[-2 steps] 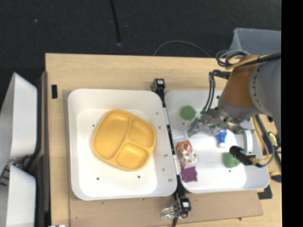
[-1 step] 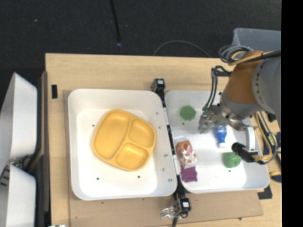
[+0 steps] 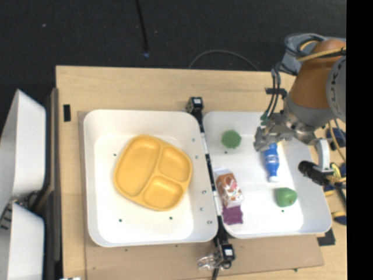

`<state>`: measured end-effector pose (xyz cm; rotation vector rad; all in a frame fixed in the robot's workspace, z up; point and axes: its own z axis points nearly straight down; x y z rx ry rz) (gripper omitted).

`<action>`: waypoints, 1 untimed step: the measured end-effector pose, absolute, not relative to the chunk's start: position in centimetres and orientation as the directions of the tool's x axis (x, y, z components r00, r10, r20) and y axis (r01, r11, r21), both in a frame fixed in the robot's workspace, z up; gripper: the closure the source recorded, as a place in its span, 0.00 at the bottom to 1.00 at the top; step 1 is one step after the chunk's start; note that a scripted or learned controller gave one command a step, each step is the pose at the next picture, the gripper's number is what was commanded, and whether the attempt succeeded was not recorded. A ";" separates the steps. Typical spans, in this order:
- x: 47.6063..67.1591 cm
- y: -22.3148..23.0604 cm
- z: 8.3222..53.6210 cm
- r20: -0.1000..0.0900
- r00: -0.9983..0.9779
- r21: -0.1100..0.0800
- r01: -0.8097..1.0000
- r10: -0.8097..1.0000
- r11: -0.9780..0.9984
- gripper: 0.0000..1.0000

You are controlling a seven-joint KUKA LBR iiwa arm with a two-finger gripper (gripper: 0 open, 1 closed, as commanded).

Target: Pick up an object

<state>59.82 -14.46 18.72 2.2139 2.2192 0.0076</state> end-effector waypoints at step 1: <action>60.7 -14.2 24.9 -0.001 -0.004 0.009 1.000 1.000 0.004 1.00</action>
